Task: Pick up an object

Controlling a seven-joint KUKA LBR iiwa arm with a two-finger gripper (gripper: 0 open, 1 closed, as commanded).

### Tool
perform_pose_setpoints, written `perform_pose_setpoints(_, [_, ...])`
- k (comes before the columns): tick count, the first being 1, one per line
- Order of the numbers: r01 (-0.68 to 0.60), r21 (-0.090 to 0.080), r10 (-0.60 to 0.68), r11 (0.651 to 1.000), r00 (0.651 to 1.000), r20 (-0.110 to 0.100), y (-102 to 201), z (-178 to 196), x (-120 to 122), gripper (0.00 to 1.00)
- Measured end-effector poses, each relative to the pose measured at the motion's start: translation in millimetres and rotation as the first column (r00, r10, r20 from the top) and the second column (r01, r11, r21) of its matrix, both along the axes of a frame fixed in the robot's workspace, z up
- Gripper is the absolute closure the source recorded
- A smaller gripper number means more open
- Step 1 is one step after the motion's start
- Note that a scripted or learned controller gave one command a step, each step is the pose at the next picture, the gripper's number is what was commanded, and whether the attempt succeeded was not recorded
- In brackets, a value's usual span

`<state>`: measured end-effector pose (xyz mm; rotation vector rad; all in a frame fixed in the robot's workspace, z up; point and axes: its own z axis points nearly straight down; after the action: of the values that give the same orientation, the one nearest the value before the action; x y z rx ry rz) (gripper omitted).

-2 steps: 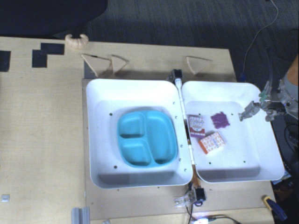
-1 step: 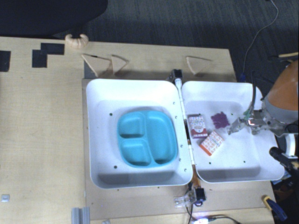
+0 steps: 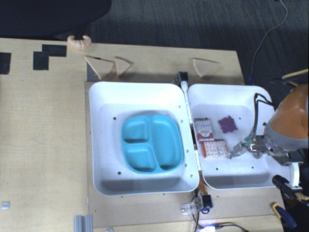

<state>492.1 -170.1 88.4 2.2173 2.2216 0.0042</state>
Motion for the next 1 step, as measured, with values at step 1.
perform_pose_setpoints(1, [-0.001,-0.002,0.001,1.0,1.0,0.007,-0.1,11.8,2.5,1.0])
